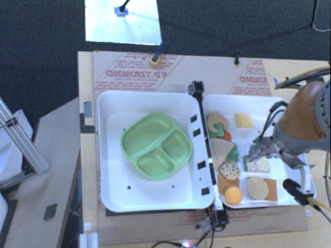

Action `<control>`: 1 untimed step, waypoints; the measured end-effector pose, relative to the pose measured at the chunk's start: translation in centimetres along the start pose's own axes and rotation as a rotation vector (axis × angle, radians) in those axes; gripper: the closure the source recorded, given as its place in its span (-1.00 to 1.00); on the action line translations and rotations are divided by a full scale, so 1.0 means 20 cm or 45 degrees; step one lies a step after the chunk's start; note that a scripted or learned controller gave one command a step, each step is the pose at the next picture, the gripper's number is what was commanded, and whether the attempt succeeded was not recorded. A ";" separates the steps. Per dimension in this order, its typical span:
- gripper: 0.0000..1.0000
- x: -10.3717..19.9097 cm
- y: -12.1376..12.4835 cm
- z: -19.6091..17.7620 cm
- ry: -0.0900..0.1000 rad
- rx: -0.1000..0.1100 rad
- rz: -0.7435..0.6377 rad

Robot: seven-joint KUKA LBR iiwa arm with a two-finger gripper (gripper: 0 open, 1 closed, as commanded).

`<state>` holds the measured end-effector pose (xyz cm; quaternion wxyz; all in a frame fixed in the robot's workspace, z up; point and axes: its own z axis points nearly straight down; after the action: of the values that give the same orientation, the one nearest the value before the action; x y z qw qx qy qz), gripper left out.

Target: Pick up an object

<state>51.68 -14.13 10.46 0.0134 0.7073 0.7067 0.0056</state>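
The right bin [287, 119] holds several toy foods: a yellow cheese piece [244, 120], a tan cookie with a red and green piece beside it [217, 124], a beige sandwich slice [221, 150], a chocolate-chip cookie [229, 170], an orange ball [234, 195], a round tan bread slice [257, 188] and a white dotted piece [258, 164]. My gripper [255, 154] reaches down from the right, just over the dotted piece. The arm hides how its fingers stand.
The left bin [111, 190] holds a green divided plate [156, 145]. A black divider with clips [202, 138] runs between the bins. The orange-banded arm [308, 123] covers the right bin's right side.
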 end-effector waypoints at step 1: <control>1.00 0.04 -0.02 -0.26 0.013 0.027 -0.007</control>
<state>51.21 -13.36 15.60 0.0022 0.7055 0.7087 0.0015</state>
